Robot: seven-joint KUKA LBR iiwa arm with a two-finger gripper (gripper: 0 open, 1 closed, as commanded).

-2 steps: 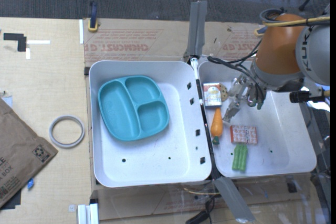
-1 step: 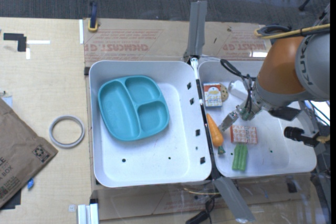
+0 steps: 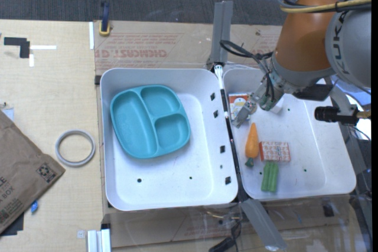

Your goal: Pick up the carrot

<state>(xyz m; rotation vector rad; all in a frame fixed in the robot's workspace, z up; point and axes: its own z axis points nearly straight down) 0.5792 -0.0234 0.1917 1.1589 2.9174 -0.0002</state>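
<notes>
The orange carrot [image 3: 252, 140] lies in the right bin [image 3: 331, 186], near its left wall, with its thin tip pointing toward the back. My gripper [image 3: 244, 113] hangs just behind and slightly left of that tip, angled down to the left. It is open, nothing sits between its fingers, and it is apart from the carrot.
A small red and white box [image 3: 275, 151] touches the carrot's right side, and a green vegetable [image 3: 270, 176] lies just in front. A white and orange packet [image 3: 237, 102] lies under the gripper. The left bin [image 3: 171, 186] holds a blue divided plate [image 3: 151, 121]. A tape ring [image 3: 75, 146] rests on the bench.
</notes>
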